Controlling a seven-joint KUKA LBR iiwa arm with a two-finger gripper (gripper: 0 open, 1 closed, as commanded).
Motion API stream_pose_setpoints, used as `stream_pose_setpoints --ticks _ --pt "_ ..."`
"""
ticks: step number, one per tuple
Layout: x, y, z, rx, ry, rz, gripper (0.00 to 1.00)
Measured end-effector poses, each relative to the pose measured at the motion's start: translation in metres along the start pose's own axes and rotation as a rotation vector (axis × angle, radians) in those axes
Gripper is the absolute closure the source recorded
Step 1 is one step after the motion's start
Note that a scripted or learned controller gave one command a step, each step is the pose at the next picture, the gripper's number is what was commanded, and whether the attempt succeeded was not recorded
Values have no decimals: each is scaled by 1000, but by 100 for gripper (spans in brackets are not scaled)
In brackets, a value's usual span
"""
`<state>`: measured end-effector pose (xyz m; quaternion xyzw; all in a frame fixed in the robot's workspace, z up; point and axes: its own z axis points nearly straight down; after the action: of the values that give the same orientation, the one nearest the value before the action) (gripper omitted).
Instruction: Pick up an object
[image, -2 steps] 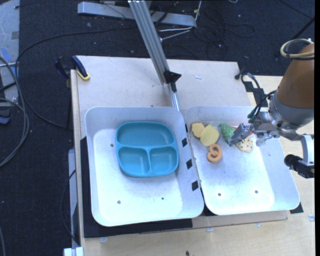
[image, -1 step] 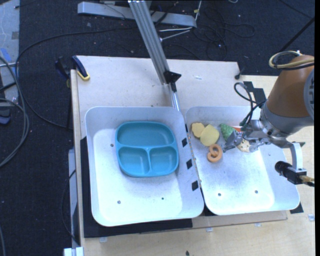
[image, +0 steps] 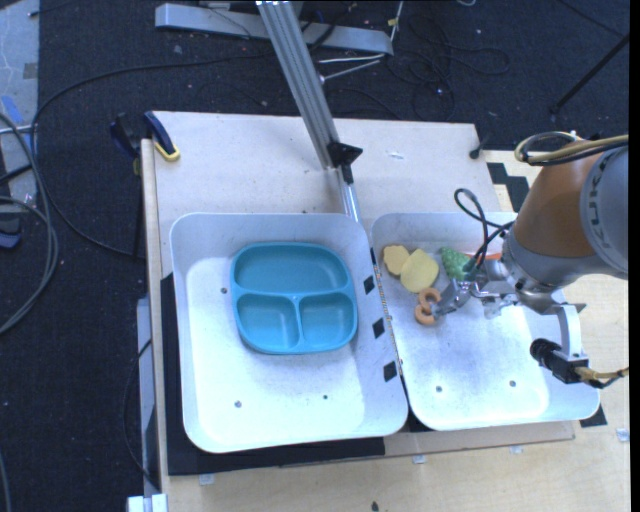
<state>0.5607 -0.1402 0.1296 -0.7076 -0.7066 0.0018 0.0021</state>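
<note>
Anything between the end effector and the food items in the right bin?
Nothing visible. The end effector sits low in the right bin, right beside the pretzel, yellow pieces and green piece.

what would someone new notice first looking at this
The bright blue three-compartment plate stands out, lying alone in the left white bin. Next comes the grey and orange arm reaching in from the right, its gripper low over the right bin. There it meets a small cluster: two yellow pieces, a green piece and an orange ring.
</note>
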Motion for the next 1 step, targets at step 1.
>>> stream_pose_setpoints --ticks 1 --pt "1 2 36 -7 1 0 0"
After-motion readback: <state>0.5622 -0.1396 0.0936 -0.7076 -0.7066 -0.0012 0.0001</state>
